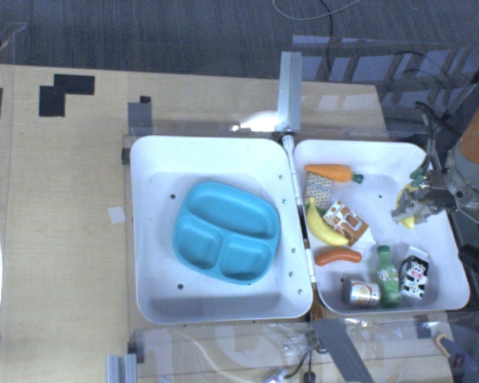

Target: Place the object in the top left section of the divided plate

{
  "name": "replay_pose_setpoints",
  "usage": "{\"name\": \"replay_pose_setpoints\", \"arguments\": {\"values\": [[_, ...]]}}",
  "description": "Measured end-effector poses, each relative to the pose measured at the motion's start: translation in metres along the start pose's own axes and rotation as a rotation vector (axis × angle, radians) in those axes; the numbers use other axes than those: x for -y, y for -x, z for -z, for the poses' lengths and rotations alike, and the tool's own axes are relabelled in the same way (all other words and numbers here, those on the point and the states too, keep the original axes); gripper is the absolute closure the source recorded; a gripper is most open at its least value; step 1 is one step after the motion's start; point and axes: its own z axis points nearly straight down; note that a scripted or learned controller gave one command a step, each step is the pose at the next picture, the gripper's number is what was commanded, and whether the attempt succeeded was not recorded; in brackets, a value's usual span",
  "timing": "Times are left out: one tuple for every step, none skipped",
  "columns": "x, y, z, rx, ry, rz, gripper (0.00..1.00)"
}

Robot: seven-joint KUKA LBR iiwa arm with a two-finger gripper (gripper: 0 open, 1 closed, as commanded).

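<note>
One small yellowish object seems to sit at the tip of the pincer, near the right wall of the right bin, but it is too small and blurred to name. Whether the pincer really holds it, and how wide it stands, one cannot tell from this view. The blue divided plate lies in the left bin, well apart from the pincer, and its three sections have nothing in them. Around the pincer, in the right bin, lie a carrot, a banana, a sausage, a green bottle, a can and a small carton.

The risk from here is probably a weak grip: if the object is only touched and not clamped, it may fall when the arm crosses the wall between the bins. The plate also lies turned on the counter, so the top left section could be mistaken for its neighbour
</note>
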Motion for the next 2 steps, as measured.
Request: {"name": "replay_pose_setpoints", "arguments": {"values": [[0.027,0.025,-0.009,0.001,0.000,0.256,1.00],[0.029,-0.004,-0.012,0.000,0.000,0.513,1.00]]}}
